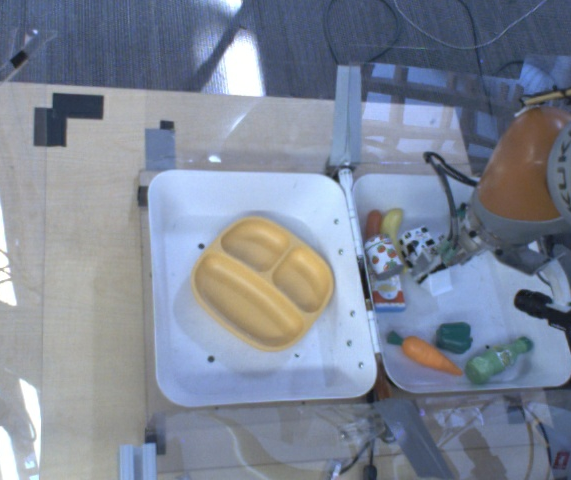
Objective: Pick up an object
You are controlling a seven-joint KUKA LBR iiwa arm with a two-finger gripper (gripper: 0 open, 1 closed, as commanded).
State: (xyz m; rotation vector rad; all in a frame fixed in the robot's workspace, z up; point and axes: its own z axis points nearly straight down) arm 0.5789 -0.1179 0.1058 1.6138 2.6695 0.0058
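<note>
Clutter is the main hazard: in the right bin (555, 368) the toys lie close together along the left wall, and the tool (435, 258) sits low at the middle right of the frame, just beside the black-and-white spotted toy (417, 243). Whether the tool is apart or together I cannot tell, since the arm's wrist and cabling blur it.

From here, a closing grasp could catch two things at once, because the spotted toy touches or nearly touches the small carton (386, 273), with a yellow piece (393, 220) and a red piece (373, 223) just above them. It could equally nudge the toy against the bin wall and close on nothing. The spotted toy looks like the likeliest target, though that is a guess.

Lower in that bin lie a carrot (430, 354), a green pepper (454, 336) and a green bottle (497, 360), well apart from the tool. The left bin (165, 298) holds a yellow divided plate (263, 282).

Both bins rest on a pale wooden desk (55, 268) with black marks at the upper left. Beyond it, dark grey carpet (115, 18) with glare patches, and loose cables (405, 18) at the upper right.
</note>
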